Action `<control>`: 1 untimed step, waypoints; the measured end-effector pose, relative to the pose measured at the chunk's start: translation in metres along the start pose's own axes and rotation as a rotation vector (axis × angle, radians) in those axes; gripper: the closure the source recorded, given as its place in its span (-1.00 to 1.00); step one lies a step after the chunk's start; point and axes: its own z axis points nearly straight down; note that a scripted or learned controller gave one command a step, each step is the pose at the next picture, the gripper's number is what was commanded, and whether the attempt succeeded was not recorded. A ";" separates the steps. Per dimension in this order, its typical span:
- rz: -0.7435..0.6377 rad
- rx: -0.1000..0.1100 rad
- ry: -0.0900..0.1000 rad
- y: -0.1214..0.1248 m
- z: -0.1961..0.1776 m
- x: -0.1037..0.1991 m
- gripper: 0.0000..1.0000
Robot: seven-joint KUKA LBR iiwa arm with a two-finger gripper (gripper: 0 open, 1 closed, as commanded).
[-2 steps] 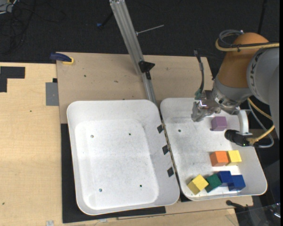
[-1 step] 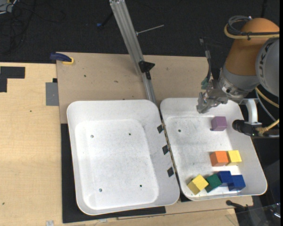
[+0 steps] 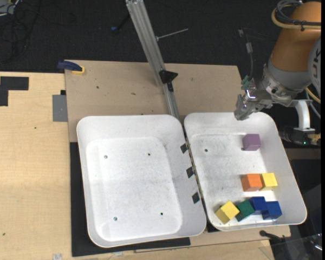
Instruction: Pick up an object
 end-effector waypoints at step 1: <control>-0.003 0.007 0.003 -0.002 -0.002 0.051 1.00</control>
